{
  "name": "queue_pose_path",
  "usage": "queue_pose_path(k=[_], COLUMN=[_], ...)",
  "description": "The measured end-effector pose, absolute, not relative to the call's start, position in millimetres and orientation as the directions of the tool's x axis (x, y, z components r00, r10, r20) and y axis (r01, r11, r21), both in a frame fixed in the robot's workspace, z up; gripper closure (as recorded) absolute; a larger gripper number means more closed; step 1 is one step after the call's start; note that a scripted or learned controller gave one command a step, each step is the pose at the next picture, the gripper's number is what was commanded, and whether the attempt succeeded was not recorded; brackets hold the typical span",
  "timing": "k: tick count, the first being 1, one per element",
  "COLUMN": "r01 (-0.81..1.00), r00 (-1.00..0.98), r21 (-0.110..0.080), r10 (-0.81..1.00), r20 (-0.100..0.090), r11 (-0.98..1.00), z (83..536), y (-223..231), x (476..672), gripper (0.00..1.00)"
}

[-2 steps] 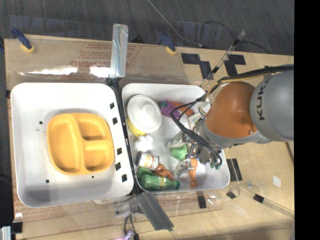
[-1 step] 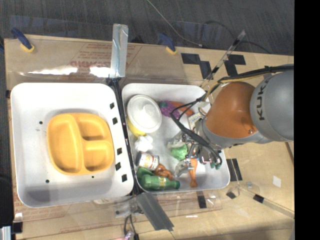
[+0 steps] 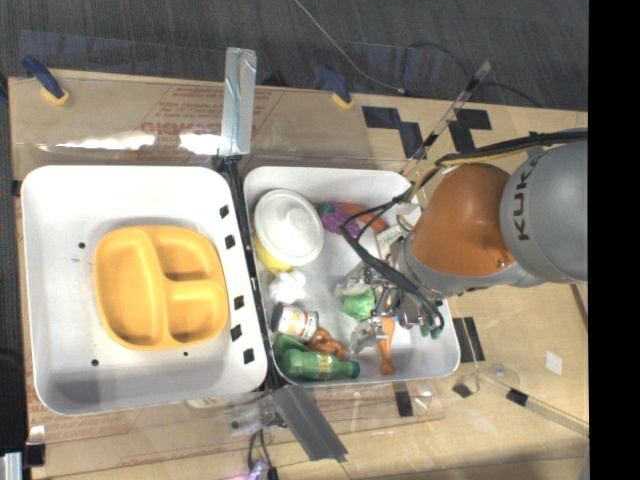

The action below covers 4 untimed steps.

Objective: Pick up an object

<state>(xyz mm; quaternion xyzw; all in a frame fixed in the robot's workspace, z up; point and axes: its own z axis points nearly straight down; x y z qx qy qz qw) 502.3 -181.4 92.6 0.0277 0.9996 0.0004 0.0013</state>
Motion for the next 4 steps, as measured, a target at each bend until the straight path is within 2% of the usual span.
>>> queue_pose_path(k=[2,3,4], r01=[0.055,0.048,0.269], r00=[-0.998,-0.999,-0.963], r21=[0.001,0.000,0.000], r10=[0.055,0.048,0.269], r20=[-0.003,-0.006,-0.002], r11=[0.998,0.999,0.963], z=[92.6,103.3,92.6], y=[-181.4,-180.6,-151.7], x=[502.3,504.3,478.3], gripper=[0.00,1.00,1.00])
